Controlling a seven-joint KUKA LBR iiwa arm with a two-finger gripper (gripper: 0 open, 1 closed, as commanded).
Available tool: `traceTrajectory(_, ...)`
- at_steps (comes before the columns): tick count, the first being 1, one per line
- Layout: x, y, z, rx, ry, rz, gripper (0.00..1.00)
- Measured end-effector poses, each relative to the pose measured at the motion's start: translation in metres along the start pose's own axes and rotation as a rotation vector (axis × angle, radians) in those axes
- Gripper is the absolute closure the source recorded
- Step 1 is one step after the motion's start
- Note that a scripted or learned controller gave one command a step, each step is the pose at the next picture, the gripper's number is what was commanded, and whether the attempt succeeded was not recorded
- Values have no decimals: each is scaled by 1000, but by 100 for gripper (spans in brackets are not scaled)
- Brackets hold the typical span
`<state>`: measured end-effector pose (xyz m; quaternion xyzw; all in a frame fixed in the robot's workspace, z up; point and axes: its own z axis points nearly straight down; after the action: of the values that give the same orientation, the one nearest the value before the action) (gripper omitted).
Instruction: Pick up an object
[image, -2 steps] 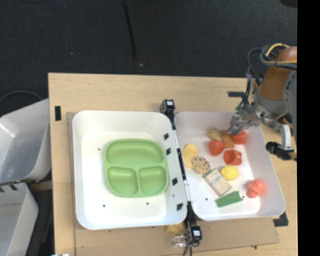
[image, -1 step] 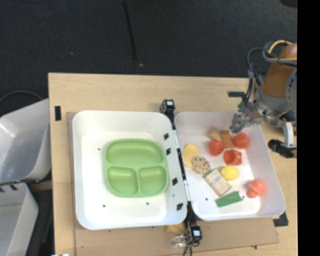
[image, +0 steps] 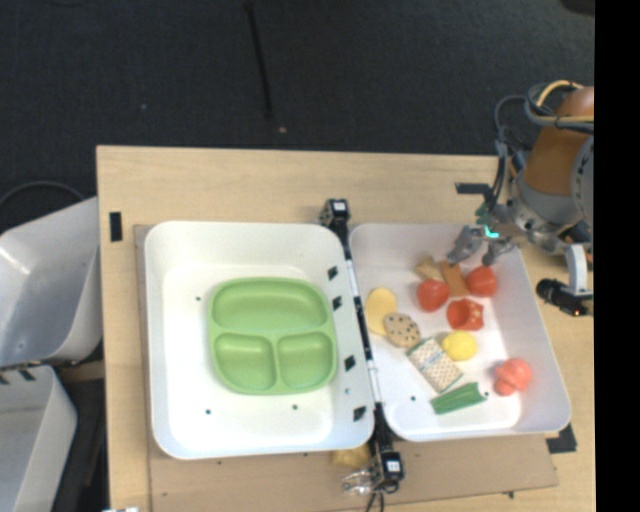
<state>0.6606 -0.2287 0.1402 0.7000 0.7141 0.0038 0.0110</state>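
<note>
- The arm's gripper (image: 478, 247) hangs over the far right corner of the right bin (image: 540, 340), fingers spread apart with nothing seen between them
- Just below it lie a tan biscuit-like piece (image: 445, 272) and two red rounded pieces (image: 433, 294) (image: 482, 281), crowded close together
- Further in sit a red lobed piece (image: 465, 314), a yellow ball (image: 459, 346), a pale yellow oval (image: 380, 303), a speckled cookie (image: 401, 329) and a patterned packet (image: 434, 363)
- A green pod shape (image: 458, 399) and an orange-red lump (image: 513, 375) rest near the front wall
- The left bin (image: 170, 330) holds a smooth green divided plate (image: 271, 333) with three compartments
</note>
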Motion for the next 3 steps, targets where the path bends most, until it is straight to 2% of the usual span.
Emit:
traceTrajectory(1, 49, 7, 34, 21, 10, 16, 0)
traceTrajectory(2, 45, 8, 21, 16, 7, 17, 100)
traceTrajectory(3, 96, 35, -62, 10, 8, 13, 100)
